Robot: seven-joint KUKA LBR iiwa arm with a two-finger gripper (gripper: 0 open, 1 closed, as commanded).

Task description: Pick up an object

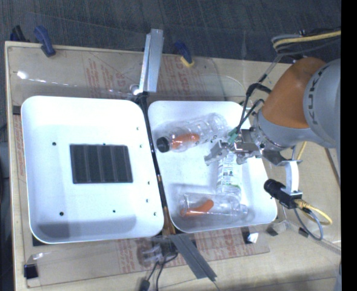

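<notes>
1. Camera view: the end effector [230, 147] hangs over the right bin [260, 208], near its middle, with the arm [299, 105] reaching in from the right.
2. A clear plastic bottle [229, 177] lies directly below it, long axis running toward the near rim; another bottle with a black cap [190, 135] lies to its left, and a third bottle [211, 205] lies along the near wall.
3. Whether the end effector is released or clenched cannot be told; the transparent bottles blur against the white, and the wrist hides the fingertips.
4. The left bin [39, 162] holds a dark ribbed block [101, 163].
</notes>
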